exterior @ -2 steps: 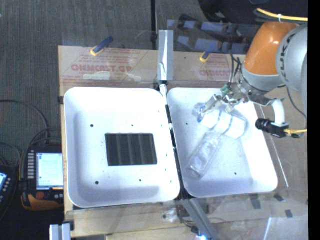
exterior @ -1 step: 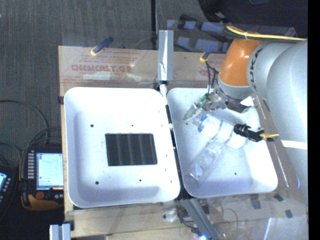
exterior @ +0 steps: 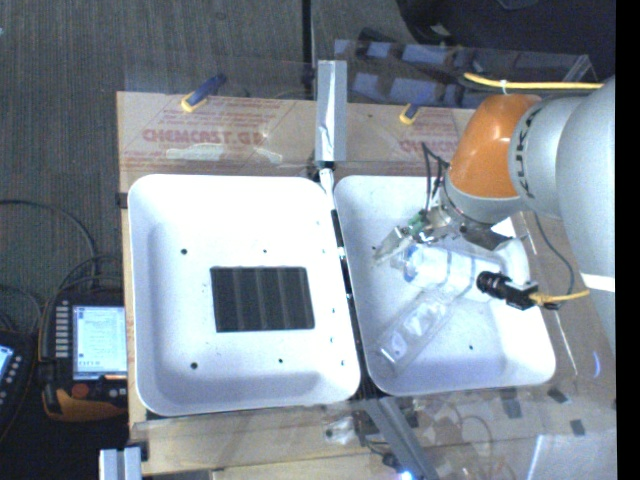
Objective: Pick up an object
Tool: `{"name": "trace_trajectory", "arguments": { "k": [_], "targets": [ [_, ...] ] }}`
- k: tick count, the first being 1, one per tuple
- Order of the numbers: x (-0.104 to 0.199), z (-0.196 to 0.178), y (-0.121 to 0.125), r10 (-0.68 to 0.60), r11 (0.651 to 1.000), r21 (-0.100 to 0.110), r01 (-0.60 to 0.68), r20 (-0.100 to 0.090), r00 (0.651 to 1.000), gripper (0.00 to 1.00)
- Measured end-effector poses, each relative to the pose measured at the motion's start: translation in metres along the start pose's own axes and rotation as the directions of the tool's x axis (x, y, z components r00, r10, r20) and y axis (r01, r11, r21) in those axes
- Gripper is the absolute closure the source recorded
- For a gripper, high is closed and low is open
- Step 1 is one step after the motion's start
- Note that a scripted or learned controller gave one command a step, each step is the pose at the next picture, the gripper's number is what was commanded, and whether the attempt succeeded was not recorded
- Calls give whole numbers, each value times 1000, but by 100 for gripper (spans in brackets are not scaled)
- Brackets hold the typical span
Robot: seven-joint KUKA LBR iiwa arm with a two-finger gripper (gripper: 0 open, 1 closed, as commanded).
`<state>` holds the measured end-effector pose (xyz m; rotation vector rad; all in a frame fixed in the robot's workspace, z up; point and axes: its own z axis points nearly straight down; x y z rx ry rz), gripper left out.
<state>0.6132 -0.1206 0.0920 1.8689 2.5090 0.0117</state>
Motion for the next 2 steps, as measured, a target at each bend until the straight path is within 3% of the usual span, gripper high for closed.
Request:
{"name": "trace_trajectory", "arguments": {
  "k": [1,2],
  "targets": [
    [4,-12,4,-3,1000,-8,3,-5,1000,100],
    [4,-12,4,-2,1000,-8,2,-5,1000,0]
  ]
}}
